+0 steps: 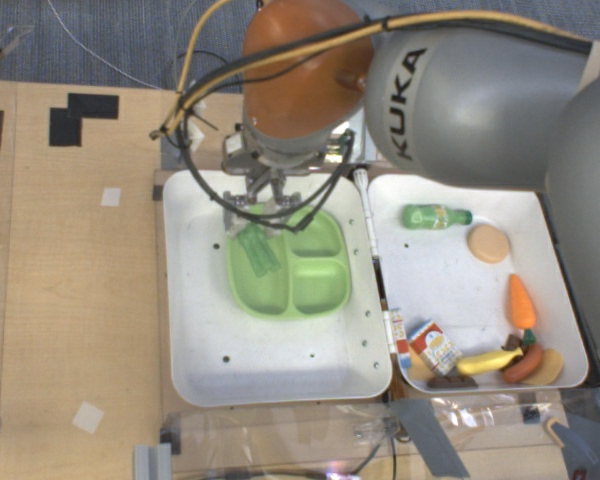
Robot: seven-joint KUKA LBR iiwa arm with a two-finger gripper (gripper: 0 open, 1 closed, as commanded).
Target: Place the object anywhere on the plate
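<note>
A light green divided plate (pixel 315 286) lies in the left white bin (pixel 205 348). A green, ridged, elongated object (pixel 260 254) rests at a slant in the plate's left compartment. My gripper (pixel 267 211) hangs directly over the plate's far left edge, just above the upper end of the green object. The orange wrist band and cables hide much of the gripper from above. Whether the gripper touches the object cannot be told.
The right bin (pixel 450 298) holds a green bottle (pixel 435 216), a tan round item (pixel 489 244), a carrot (pixel 521 303), a small carton (pixel 432 346), a banana (pixel 490 361) and other toy food. The grey arm spans over the right bin's far side.
</note>
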